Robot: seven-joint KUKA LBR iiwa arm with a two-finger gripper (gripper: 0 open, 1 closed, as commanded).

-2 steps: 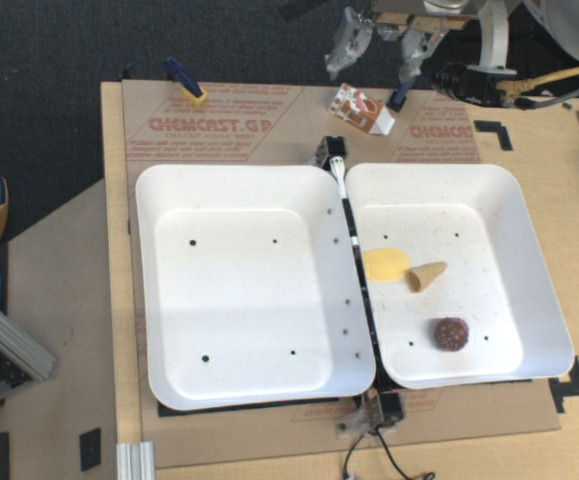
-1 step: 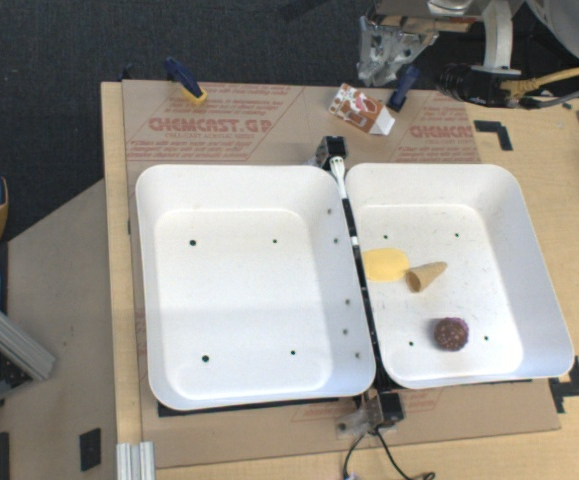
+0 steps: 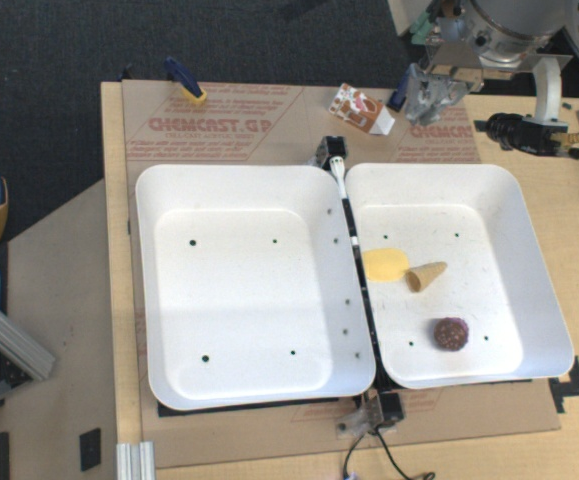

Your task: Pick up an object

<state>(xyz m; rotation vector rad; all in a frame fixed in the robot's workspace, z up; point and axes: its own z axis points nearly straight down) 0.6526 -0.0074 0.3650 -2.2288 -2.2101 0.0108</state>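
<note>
A: Where's your gripper [image 3: 431, 103] rn?

B: Up at the far edge of the bench, beyond the back rim of the right bin [image 3: 529, 228], hanging off the grey arm [image 3: 499, 18]. It's over the cardboard, not over either bin. You've got nothing between the fingers; they look a little apart, w/ a narrow gap.

A: And what can you pick?

B: Three things, all in the right bin. Yellow piece [image 3: 384, 264] lies close to the divider side, long axis roughly across the bin. Tan cone [image 3: 426, 275] sits just beside it, nearly touching, tip pointing down-left, wide end up-right. Dark red ball [image 3: 451, 333] is apart from both, nearer the front rim.

A: Which way from the fingers?

B: All toward the camera from the gripper, i.e. down the view. Yellow piece and cone are nearest, a bit left of straight below. Ball's furthest. My guess: you'd close across the cone's short side, not along its length.

A: Left bin [image 3: 169, 218]?

B: Nothing to grab there. A small packet [image 3: 361, 108] lies on the cardboard outside the bins, left of the gripper.
</note>
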